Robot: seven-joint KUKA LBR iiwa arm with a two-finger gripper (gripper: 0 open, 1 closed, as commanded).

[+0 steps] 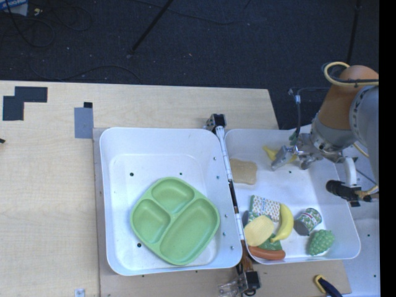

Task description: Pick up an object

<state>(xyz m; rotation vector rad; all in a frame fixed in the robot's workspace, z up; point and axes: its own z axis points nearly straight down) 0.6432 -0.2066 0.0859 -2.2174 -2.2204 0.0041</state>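
Currently your gripper (pixel 286 155) sits low over the far part of the right bin (pixel 337 252), the arm (pixel 343 113) reaching in from the right. A small yellow piece (pixel 270 151) lies just beside the gripper's tip; whether they touch, and whether the gripper is released or clenched, you cannot tell from this slant. Nothing is visibly held.

Note the layout: candidates for the pick are all in the right bin. A tan bread slice (pixel 242 171) lies apart near the divider, so you likely have easier access there. The rest crowd the near end: a yellow banana (pixel 286 221) against a lemon-like piece (pixel 259 230), a patterned box (pixel 266 206), a small can (pixel 307 220) and a green bunch (pixel 320 242). That cluster looks risky for a clean grasp.

The banana's long axis runs roughly near-to-far, curved. The left bin (pixel 111 166) carries a green divided plate (pixel 175 220), lying flat.
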